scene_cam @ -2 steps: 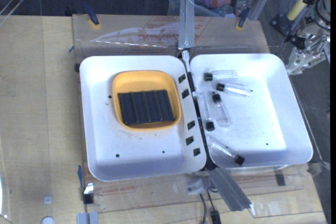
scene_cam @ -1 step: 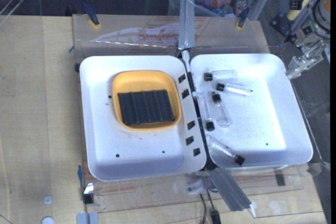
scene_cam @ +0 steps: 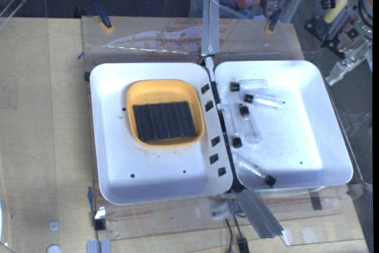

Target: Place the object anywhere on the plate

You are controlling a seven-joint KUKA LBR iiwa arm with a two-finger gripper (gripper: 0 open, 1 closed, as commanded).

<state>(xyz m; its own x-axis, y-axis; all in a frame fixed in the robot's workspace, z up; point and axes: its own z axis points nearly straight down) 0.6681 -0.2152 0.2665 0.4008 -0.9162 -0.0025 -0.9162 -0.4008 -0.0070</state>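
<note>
While several clear vials [scene_cam: 253, 105] lay loose in the right bin [scene_cam: 308, 127], the yellow plate [scene_cam: 137, 95] waited opposite; the gripper [scene_cam: 343, 68], apparently parked aside, had a grasp I cannot tell.

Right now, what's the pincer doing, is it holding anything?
Pincer: at the right bin's far right corner, above its rim; nothing seen between its fingers; open or shut cannot be told.

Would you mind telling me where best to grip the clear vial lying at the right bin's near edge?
Probably mid-body on the clear plastic vial with a black cap, from straight above. It lies flat and slanted, apart from the other vials, so fingers should straddle its narrow width, clear of the white bin wall.
</note>
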